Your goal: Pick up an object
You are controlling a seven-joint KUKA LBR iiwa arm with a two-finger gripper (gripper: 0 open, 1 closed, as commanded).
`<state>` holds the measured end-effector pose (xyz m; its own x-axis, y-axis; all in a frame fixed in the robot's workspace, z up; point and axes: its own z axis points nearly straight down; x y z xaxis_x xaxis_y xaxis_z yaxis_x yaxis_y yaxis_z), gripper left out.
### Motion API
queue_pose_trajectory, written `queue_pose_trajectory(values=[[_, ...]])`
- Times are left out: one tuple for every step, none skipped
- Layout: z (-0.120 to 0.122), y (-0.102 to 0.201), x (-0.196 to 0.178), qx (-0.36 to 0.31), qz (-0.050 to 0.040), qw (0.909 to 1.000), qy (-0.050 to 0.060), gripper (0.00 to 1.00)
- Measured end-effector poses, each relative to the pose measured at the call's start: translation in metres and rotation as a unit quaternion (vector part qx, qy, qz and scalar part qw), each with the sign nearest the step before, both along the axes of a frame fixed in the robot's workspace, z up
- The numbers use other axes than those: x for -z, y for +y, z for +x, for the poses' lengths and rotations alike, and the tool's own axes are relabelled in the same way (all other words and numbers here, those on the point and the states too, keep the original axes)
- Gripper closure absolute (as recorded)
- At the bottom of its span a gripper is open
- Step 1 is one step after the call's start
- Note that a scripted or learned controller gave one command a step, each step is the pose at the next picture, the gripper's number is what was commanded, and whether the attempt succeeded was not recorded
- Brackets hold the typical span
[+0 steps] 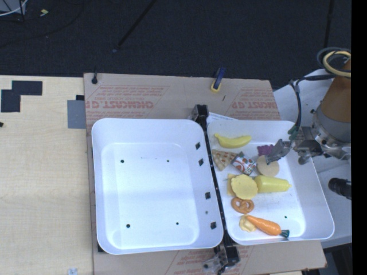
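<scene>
One claw [277,152] in rt bin [312,196], finger gap unclear, just above round beige pc [268,167], by purple item [265,150]

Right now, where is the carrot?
The carrot lies in the right bin, near its front edge, just below the pretzel.

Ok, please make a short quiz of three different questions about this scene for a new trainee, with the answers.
1. True or false: the banana lies in the left bin.
2. Which toy lies nearest the right bin's front edge? A) carrot B) pretzel C) banana
3. Fill in: the gripper hovers over the ___ bin.

Key: 1. False, it lies in the right bin. 2. A. 3. right.
</scene>
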<state>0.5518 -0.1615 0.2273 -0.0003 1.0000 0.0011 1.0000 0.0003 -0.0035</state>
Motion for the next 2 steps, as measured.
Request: queue_pose_trajectory(values=[[-0.028,0.061,0.109,-0.001,0.0024,1.0000,0.006,0.00],[0.047,0.078,0.142,-0.001,0.0003,1.0000,0.000,0.00]])
